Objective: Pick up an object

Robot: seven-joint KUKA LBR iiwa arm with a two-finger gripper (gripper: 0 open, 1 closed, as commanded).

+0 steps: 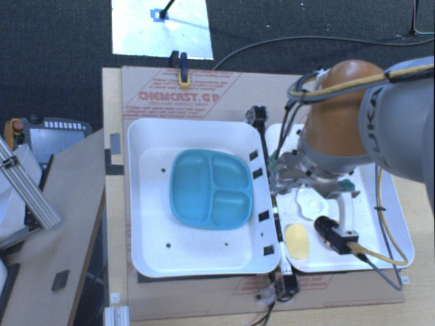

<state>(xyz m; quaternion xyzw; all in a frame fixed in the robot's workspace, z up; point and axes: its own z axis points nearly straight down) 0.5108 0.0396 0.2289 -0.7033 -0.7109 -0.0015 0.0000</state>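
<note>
While the arm's orange-banded wrist covers much of the right bin (391, 202), the end effector (319, 192) hangs low over that bin's near-left part, and whether it is apart or together I cannot tell, since the wrist hides its working end. Nothing can be seen clamped in it.

Two loose things lie in the right bin. A white object (310, 206) sits just under and beside the end effector, partly covered by it, so its outline is unclear. A yellow object (296, 241), oval, lies at about seven o'clock from the end effector, near the bin's left wall, with its long axis running roughly twelve to six.

In the left bin (146, 182) a blue divided plate (211, 189) lies flat near the centre, at about nine o'clock from the end effector and well apart from it, across the wall between the bins.

I judge the white object the nearer target; the yellow one would need a short shift toward seven o'clock.
</note>
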